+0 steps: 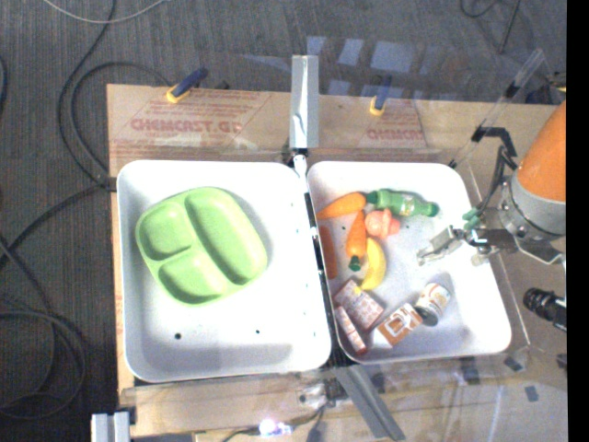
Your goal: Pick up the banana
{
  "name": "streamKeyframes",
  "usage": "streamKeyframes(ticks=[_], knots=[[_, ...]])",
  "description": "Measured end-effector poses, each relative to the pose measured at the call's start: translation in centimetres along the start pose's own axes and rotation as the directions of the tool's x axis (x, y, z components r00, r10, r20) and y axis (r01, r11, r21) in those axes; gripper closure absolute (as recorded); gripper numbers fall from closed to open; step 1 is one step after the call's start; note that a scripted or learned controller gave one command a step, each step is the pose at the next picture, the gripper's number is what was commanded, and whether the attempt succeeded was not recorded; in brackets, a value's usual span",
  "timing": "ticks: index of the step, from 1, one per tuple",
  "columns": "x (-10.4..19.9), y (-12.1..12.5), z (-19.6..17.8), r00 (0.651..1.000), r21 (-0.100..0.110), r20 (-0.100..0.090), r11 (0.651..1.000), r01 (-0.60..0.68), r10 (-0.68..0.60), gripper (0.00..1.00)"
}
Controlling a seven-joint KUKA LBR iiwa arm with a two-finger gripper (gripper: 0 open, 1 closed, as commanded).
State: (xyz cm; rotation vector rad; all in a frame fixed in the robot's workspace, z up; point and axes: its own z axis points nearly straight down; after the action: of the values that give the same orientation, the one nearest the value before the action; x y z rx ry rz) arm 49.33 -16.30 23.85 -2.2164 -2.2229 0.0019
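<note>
Here, the arm is cut off at the picture's right edge, and the small packets (361,309) at 6 o'clock in the right bin (479,334) are hard to identify. The banana (374,265) lies mid-bin, long axis running 12 to 6, just beside an orange carrot (356,238). The gripper (431,250), at the banana's 3 o'clock, is slightly parted and grasps nothing.

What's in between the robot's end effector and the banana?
Nothing: in the camera view, just bare white floor of the right bin separates the end effector from the banana.
</note>
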Motion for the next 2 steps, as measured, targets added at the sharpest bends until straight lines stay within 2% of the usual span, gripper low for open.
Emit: streamKeyframes(ticks=[1, 2], knots=[[-0.5, 0.66, -0.69, 0.983, -0.001, 0.002, 0.983, 0.185, -0.185, 0.0], [-0.48, 0.66, -0.68, 0.983, -0.001, 0.001, 0.983, 0.185, -0.185, 0.0]])
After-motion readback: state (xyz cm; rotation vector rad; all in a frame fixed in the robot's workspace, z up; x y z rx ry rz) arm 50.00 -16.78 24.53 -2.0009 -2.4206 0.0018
